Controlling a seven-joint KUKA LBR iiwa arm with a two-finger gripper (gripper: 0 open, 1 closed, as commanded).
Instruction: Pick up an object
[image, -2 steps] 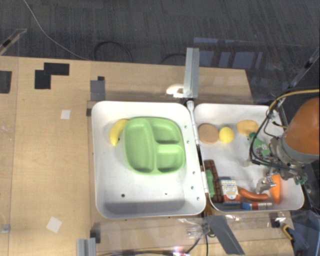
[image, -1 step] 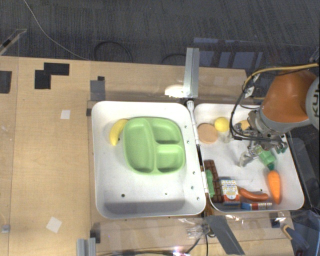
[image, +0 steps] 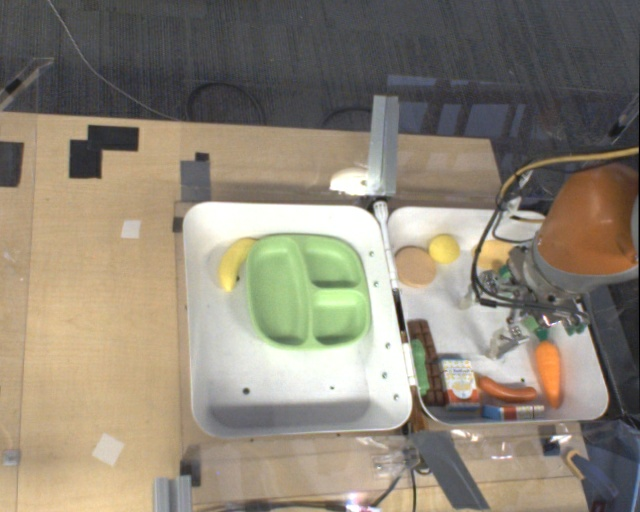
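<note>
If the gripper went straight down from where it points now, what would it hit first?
Probably bare floor of the right bin: the gripper hangs over a white patch just left of the carrot and above the sausage. Depth is hard to judge from this slanted view, so it might graze the carrot.

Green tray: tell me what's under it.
A banana sticks out from beneath the green tray's left edge, in the left bin. The rest of the banana and the bin floor below the tray are covered.
</note>
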